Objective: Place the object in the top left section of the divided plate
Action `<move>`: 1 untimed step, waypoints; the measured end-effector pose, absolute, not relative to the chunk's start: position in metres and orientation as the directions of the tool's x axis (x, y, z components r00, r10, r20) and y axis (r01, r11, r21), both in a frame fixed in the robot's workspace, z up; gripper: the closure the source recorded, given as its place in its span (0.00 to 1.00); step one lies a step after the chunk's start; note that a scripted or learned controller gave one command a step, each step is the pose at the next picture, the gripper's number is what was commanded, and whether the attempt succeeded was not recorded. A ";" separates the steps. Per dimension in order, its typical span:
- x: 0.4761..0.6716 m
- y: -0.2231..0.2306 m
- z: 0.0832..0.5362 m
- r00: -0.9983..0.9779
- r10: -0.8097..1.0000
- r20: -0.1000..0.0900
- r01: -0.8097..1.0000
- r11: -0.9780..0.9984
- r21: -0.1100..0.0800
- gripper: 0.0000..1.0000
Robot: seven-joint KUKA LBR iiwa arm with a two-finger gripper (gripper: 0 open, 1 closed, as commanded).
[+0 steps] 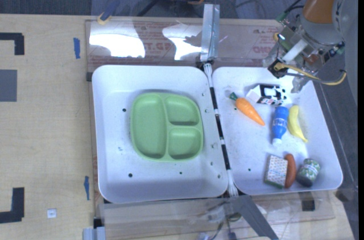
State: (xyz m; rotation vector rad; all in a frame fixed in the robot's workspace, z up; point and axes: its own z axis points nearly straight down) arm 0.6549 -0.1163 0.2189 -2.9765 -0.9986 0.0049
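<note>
**Over the right bin, the arm is waiting while the plate is lying bare-faced in the left**

On the light wooden desk (45, 136), two shallow white bins are sitting side by side. Lying in the middle of the left bin (108, 91) is the green divided plate (166, 126), with one long section on its left and two smaller ones stacked on its right.

Across the divider, the right bin (327, 176) is holding a scatter of small things. A toy carrot (249, 109) is lying at a slant near the bin's left side, its green top pointing far-left. Beyond it, a black-and-white piece (270, 94) is resting toward the far edge. A blue bottle (279, 124) is lying just beside a yellow banana (296, 121), the two running nearly parallel. Toward the near edge, a small patterned box (276, 170) is touching a red sausage (290, 169), and a dark round can (308, 172) is sitting just to their right.

At the far right corner, the grey arm with its orange band (325, 5) is hanging over the right bin's far edge. Its pincer (288, 71) is pointing down near the black-and-white piece; whether it is parted or closed cannot be made out, and nothing is visibly between it.
</note>
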 end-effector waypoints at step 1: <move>0.655 -0.023 0.232 0.708 0.706 -0.001 0.706 -0.708 -0.004 0.00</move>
